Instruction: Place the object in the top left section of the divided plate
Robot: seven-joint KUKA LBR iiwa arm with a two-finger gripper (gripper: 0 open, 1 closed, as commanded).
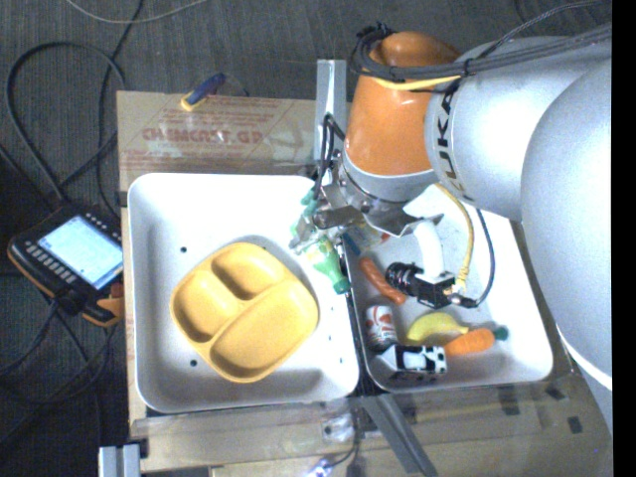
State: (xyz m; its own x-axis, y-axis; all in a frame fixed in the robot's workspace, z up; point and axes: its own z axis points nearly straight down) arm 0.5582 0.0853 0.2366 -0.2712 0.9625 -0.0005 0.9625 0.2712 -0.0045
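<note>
A yellow divided plate [245,309] lies in the left white bin [159,217], with two small sections at its upper side and one large section below. My gripper [320,229] hangs under the orange-banded wrist, over the wall between the two bins and just above and to the right of the plate. A small green object [329,264] shows right beneath the gripper, at the left bin's right edge. Whether the gripper has hold of it is hidden by the wrist.
The right bin [527,351] holds an orange carrot [471,342], a yellow banana-like piece [435,324], a small can [381,324], a black-and-white toy [421,359] and a red-orange stick [380,279]. A handheld screen [75,256] lies left of the bench.
</note>
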